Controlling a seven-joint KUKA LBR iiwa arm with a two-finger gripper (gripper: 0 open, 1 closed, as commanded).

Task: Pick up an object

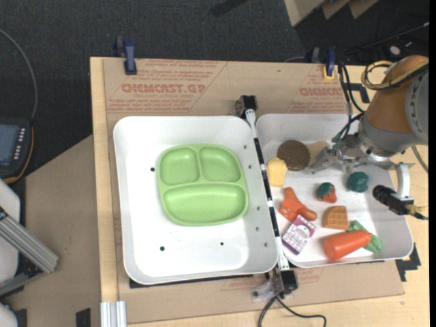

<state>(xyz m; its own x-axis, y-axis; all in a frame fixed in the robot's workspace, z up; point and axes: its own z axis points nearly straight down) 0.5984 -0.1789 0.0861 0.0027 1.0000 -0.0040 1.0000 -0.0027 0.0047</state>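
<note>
Over the right bin (402, 247), near its far edge, the end effector (335, 157) hangs low with its fingers spread apart and nothing between them, just beside a brown disc (294, 154). Below it lie a yellow piece (276, 172), a strawberry (326, 191), a green ball (357, 180), a waffle (335, 217) and a carrot (349, 242). A green divided plate (202, 184) sits in the left bin (136, 237)

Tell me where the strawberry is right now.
In the camera view, the strawberry lies in the right bin, near its middle, between the waffle piece below it and the brown round cookie up to its left.
</note>
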